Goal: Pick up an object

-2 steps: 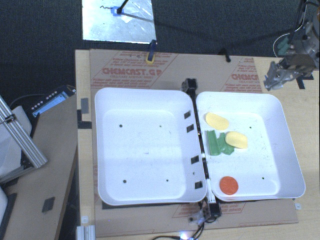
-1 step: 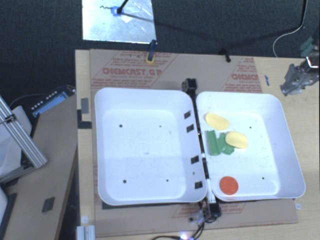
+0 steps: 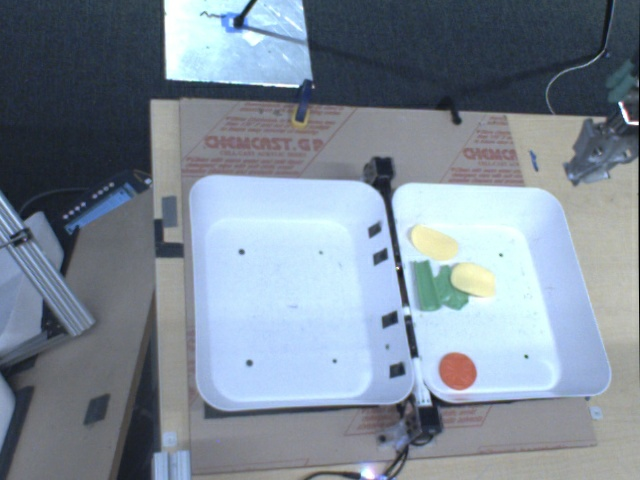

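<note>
The right bin [image 3: 560,268] holds several small objects. A flat yellow oval piece [image 3: 434,242] lies near its upper left. A second yellow piece [image 3: 474,280] rests beside and partly over green strips [image 3: 434,287]. A round orange-red disc [image 3: 458,370] sits near the bin's front edge. My gripper [image 3: 598,156] hangs at the far right of the camera view, above the bench beyond the right bin's back corner, well away from all the objects. It is small and grey here.
The left bin [image 3: 290,288] sits next to the right one, joined by black clips [image 3: 390,288] along the shared edge. A cardboard sheet [image 3: 260,138] underlies both bins. A shiny metal plate [image 3: 236,26] lies at the back. A white cable [image 3: 580,58] loops near the arm.
</note>
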{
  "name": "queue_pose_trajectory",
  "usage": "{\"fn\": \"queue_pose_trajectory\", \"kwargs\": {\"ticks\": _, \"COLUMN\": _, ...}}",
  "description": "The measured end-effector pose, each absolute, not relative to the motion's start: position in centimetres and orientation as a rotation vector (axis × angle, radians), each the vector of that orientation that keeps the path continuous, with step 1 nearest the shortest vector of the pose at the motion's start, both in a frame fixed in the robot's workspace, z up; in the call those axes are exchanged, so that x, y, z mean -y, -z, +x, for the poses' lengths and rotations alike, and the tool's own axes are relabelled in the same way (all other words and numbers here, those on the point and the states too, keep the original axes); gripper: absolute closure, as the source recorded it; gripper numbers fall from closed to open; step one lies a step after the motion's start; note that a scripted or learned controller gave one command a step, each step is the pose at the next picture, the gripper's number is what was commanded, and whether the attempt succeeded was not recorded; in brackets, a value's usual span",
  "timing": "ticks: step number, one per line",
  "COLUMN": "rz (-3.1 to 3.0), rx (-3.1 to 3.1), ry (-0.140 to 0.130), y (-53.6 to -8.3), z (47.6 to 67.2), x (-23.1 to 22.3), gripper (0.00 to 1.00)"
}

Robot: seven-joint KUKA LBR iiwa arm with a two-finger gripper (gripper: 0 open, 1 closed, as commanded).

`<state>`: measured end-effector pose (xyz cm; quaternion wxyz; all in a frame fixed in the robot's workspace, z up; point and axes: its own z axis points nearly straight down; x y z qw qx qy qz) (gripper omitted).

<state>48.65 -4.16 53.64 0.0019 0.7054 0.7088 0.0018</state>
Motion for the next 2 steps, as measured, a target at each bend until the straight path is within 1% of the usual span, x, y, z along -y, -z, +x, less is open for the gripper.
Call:
{"fn": "queue_pose_trajectory", "kwargs": {"ticks": 1, "rz": 2.223, "rx": -2.235, "ry": 0.015, "y": -32.2, "z": 48.5, "x": -1.7, "gripper": 1.0}}
{"fn": "queue_pose_trajectory", "kwargs": {"ticks": 2, "rz": 2.214, "rx": -2.238, "ry": 0.008, "y": -22.7, "z": 48.5, "x": -9.2, "gripper": 1.0}}
